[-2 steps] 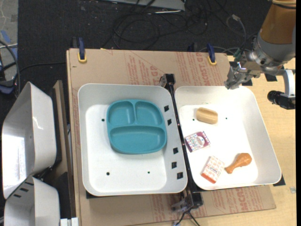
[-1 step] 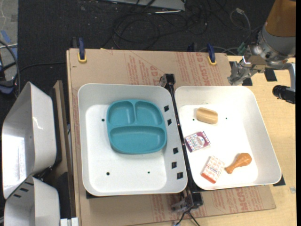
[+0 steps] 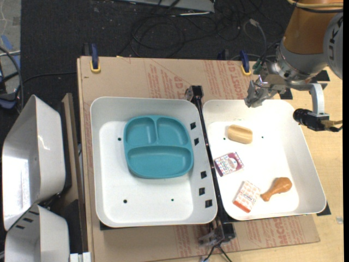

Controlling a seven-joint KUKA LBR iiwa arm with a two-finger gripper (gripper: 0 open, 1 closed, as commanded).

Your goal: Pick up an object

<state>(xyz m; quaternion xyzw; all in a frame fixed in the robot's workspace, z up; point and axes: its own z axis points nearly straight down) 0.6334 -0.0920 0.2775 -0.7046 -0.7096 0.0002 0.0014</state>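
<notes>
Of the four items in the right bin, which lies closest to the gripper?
The tan bread roll, at the far end, just below the gripper. The purple carton, red-and-white box and drumstick lie farther toward the near edge.

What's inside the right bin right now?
The right bin holds a tan bread roll, a purple-and-white packet, a red-and-white carton and a toy drumstick. The pincer covers the bin's far rim.
</notes>
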